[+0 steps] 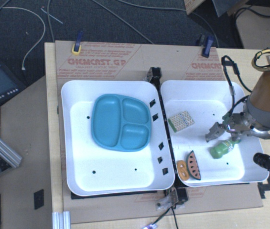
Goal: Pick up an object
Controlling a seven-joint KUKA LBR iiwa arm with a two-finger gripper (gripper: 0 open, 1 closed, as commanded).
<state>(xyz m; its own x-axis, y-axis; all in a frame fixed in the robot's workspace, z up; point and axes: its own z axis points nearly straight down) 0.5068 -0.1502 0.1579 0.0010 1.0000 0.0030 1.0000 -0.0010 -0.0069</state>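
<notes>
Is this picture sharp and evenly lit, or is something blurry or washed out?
In the camera view, the light is soft and even; the white bins look bright, nearly washed out, with faint shadows. The blue tray is fairly crisp, while the gripper and green object look slightly soft and grainy.

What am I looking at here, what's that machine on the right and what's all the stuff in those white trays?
This is one camera fixed above a workbench, looking down at a slant. The grey and orange machine on the right is a robot arm whose job is to pick something up. Its tip is a two-finger gripper, low over the right bin, beside a green toy. I can't tell whether it is holding anything. That bin also holds a small patterned packet and, near the front wall, a watermelon-slice toy next to an orange piece. The left bin holds a blue divided plate. Both bins sit on a cardboard-covered bench.
</notes>
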